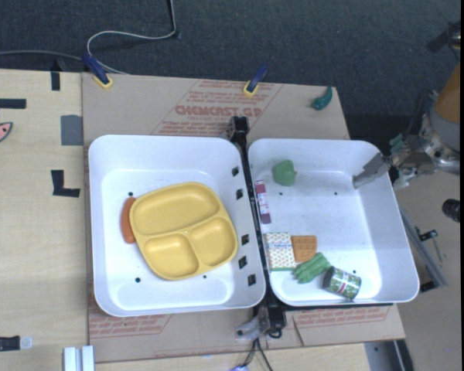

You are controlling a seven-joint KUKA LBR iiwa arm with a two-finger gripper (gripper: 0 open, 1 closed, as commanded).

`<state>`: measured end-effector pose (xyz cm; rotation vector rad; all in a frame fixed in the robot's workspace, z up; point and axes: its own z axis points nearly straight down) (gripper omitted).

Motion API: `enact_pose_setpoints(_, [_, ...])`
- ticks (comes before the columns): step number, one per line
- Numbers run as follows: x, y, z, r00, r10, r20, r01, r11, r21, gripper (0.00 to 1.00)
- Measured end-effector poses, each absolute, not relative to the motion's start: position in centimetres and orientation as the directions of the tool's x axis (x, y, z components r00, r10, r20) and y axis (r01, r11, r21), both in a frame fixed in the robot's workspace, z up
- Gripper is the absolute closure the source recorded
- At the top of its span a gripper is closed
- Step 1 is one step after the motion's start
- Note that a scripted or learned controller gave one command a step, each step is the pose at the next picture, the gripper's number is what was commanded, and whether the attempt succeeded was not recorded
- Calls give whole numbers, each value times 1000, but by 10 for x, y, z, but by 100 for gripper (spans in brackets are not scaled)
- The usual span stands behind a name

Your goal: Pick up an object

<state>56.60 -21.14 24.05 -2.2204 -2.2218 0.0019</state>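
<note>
The worktop holds two white bins side by side. The left bin has a big yellow tray lying flat, with an orange thing peeking out from under its left edge. The right bin holds the small things to pick from: a green lump near the top, a pink tube by the left wall, and a checked card, an orange cracker, a green toy and a little can near the bottom. The claw hangs over the right rim, gripping nothing, too blurry to tell if it is spread or pinched.

Small green can lies tipped in right bin's near corner.
</note>
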Motion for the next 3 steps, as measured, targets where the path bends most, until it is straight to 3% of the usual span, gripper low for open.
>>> enact_pose_setpoints(1, [620,-161,87,-3,1000,0,1000,3,5,0])
enact_pose_setpoints(2, [659,-97,85,-2,1000,-1,1000,2,0,0])
enact_pose_setpoints(3, [659,-97,96,-4,1000,-3,1000,4,1,100])
